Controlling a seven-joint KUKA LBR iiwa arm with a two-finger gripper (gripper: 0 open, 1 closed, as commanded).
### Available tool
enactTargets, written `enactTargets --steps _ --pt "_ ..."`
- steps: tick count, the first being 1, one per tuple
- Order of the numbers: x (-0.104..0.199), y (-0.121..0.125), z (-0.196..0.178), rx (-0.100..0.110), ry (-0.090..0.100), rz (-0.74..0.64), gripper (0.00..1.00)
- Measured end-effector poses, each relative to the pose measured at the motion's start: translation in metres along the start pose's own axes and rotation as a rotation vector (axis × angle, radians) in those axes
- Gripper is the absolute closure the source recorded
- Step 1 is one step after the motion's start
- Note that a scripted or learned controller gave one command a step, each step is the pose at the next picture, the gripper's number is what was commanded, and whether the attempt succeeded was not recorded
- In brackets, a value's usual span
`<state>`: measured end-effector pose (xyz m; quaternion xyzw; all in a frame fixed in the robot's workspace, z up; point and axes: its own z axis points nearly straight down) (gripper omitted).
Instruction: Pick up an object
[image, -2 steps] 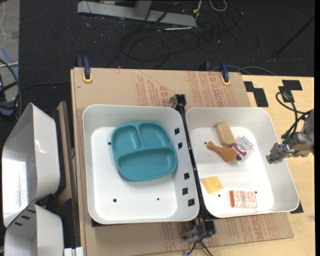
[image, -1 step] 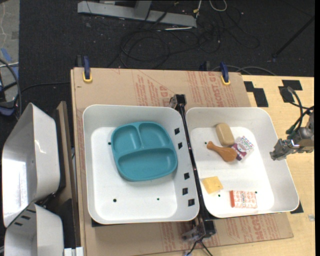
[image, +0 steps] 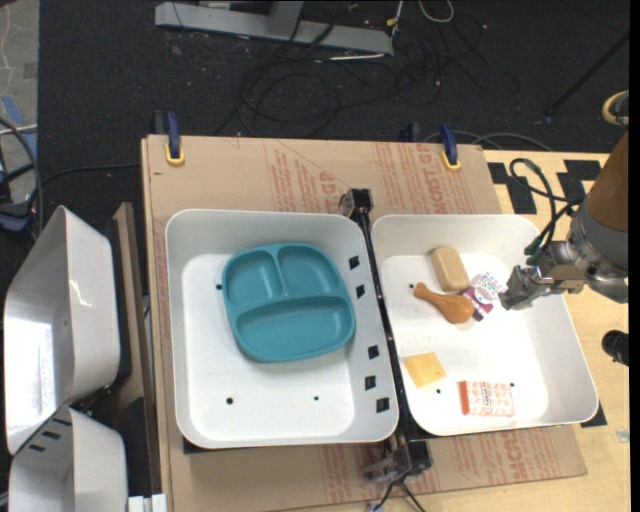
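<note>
Small printed packet (image: 485, 292) — right bin (image: 560, 400), far side; likely light, crinkly, take across its edges — gripper (image: 520, 291) alongside, state unreadable.

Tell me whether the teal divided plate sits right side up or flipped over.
Right side up: the teal divided plate in the left bin shows its three compartments facing upward.

Two white bins (image: 190, 330), one teal divided plate (image: 288, 303), one wooden spoon (image: 445, 300), one tan block (image: 450, 267), one yellow square (image: 424, 369), two small packets (image: 487, 398)

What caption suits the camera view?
Gripper beside a small wrapper in the right bin; teal plate in the left.
</note>
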<state>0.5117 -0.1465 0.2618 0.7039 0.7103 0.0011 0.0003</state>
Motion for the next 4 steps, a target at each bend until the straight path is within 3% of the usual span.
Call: enactTargets --steps 4 --pt "0.218 0.058 0.005 0.0 0.0 0.0 1.0"
